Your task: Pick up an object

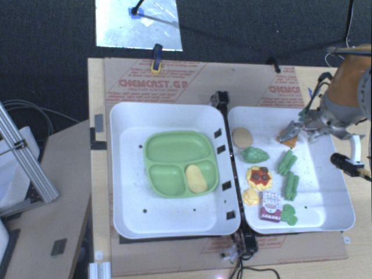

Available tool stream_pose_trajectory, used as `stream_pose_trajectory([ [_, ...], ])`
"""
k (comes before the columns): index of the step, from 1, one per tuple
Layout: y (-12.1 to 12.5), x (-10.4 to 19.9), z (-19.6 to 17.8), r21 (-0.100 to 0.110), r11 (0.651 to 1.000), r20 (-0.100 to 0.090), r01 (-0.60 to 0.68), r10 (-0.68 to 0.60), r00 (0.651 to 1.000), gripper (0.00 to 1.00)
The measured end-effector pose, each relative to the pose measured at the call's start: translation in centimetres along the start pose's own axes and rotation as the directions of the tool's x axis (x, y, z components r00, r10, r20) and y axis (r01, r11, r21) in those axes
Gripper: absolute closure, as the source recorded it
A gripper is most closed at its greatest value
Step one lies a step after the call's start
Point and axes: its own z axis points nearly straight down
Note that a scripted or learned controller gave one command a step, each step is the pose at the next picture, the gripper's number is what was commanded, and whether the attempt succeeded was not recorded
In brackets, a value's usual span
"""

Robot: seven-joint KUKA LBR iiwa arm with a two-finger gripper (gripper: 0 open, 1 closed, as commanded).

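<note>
White bins [125, 214], cardboard-covered bench [192, 80], dark carpet [46, 34]

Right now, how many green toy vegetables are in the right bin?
4: a leafy one beside the bun, two long ones mid-bin, a small one near the front rim.

Two bins [125, 156] sitting side by side on the worktop [192, 77], divided tray [180, 163] lying in the left bin, toy foods [260, 178] lying in the right bin [331, 196].
</note>
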Motion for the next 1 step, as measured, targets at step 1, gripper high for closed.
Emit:
stream_pose_trajectory([
  [1, 0.13, -0.05, -1.17, -0.004, 1.0, 0.001, 0.0, 0.0, 1.0, 1.0],
])
